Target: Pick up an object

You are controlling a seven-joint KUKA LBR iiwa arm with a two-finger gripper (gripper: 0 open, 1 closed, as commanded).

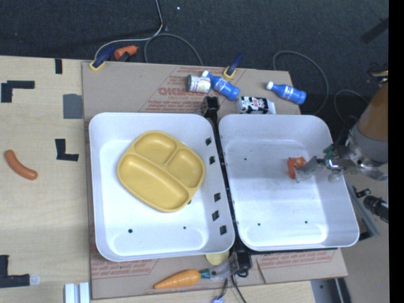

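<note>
We saw the gripper (307, 167) reaching in over the right edge of the right bin (278, 232), low and nearly level, its tip touching or just beside a small red-orange object (293, 166). That object lay on the bin floor toward the right edge, nearer the far wall than the near one. We judged the arm had been brought low so the tool could close on it from the side. Whether the tool was apart or clamped on it, we could not tell. The object looked stubby, its long axis roughly running from far wall to near wall, though too small to be sure. The left bin (151, 245) held a yellow divided plate (161, 169) near its centre.
</note>
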